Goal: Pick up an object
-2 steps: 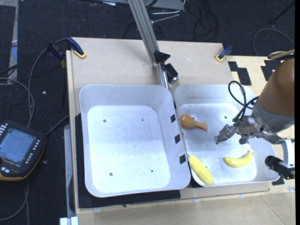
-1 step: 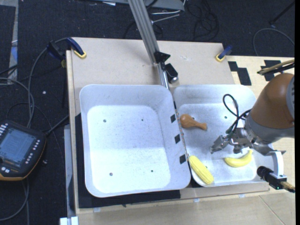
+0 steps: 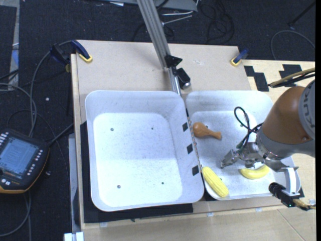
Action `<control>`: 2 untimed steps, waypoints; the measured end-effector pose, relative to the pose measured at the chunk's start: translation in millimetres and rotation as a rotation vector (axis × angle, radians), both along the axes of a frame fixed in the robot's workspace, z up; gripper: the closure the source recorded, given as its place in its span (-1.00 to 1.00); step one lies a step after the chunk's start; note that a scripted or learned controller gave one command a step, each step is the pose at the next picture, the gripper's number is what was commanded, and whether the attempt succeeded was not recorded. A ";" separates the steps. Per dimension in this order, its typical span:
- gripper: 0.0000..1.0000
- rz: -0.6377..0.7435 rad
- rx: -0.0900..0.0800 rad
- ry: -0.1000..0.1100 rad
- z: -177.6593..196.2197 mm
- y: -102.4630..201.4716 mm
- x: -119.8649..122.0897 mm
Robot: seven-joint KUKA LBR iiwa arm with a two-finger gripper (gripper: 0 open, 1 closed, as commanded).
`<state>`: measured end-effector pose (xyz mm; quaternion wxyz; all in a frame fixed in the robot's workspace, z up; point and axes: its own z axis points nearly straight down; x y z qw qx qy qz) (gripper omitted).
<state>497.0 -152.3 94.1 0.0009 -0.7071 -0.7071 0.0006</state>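
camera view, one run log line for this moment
gripper: low in right white bin | near: yellow banana, yellow corn cob | brown drumstick apart

In the right bin (image 3: 210, 107), a drumstick (image 3: 205, 130) is located behind a corn cob (image 3: 215, 182); a banana (image 3: 254, 172) is beside the cob.

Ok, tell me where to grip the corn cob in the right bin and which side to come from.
Grip the corn cob across its middle, coming down from above. It lies flat, its long axis running diagonally, one end near the bin wall, so fingers should probably close across its width, clear of that wall.
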 end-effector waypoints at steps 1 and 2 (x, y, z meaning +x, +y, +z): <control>1.00 0.000 -0.001 -0.004 11.8 -0.3 1.0; 1.00 0.000 -0.001 -0.006 56.3 -4.9 7.2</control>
